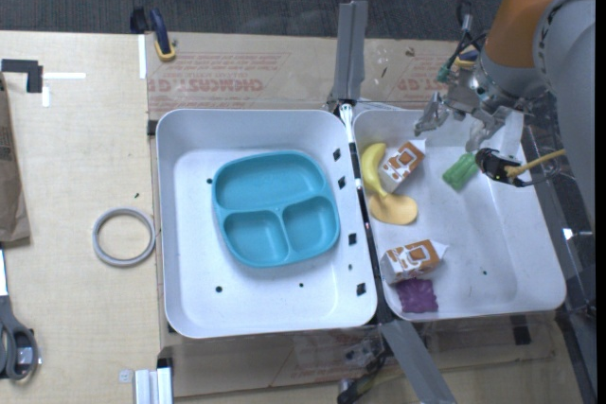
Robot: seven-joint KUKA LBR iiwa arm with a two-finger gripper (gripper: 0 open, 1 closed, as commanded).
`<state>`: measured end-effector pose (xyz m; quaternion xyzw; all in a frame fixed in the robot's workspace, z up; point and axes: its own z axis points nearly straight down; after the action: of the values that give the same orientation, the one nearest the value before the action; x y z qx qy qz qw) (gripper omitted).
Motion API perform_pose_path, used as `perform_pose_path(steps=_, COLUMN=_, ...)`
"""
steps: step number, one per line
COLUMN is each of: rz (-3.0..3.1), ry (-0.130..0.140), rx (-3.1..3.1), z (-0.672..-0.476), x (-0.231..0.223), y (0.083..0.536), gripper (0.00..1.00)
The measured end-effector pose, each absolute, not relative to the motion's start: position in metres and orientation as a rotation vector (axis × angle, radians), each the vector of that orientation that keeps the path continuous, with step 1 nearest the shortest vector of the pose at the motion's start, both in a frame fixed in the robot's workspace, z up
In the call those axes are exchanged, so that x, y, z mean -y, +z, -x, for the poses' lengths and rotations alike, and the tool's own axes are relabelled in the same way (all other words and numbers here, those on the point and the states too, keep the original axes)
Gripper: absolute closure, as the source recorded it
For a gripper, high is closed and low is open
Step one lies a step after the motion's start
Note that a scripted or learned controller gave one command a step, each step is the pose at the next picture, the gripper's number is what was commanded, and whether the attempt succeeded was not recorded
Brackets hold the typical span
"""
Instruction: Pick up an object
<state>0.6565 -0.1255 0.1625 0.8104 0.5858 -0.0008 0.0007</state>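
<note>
on the bare bench at far left lie a grey tape ring (124, 236) and, at the bottom corner, a pair of scissors (17, 345); neither matters to the pick. next comes the left bin (180, 293), where a blue divided plate (276, 208) lies flat near the middle, well apart from the arm.

the right bin (530, 284) bears the likely candidates. along its left wall a yellow banana (373, 169) runs roughly top to bottom, curving toward a pale orange piece (396, 210) that touches its lower end. just beside the banana's upper part sits a small white and orange carton (401, 163), tilted, its long axis slanting up to the right. lower in the bin a second carton (413, 257) lies across a purple item (416, 295), touching it.

further right, a green block (459, 171) rests on the bin floor, its long axis slanting from lower left to upper right. the gripper (464, 115) hangs over the bin's upper right part, and the green block lies just below it in the view, slightly toward the near side; the tilted carton is to the gripper's lower left, a little further off. so the green block looks like the nearest thing to take, and i judge a short drop toward the near side would bring the jaws over it.

the jaws look spread, two metal fingers splayed apart, with nothing between them and no object touched. the height above the bin floor is hard to judge from this slant.
</note>
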Motion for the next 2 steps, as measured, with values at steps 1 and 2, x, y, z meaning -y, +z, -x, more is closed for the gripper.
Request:
perform_pose_path(steps=1, rz=-2.258, ry=-0.003, rx=-2.184, z=-0.629, x=0.195, y=0.136, gripper=0.00)
perform_pose_path(steps=2, rz=-2.395, ry=-0.002, rx=-2.032, z=-0.619, x=0.197, y=0.174, gripper=0.00)
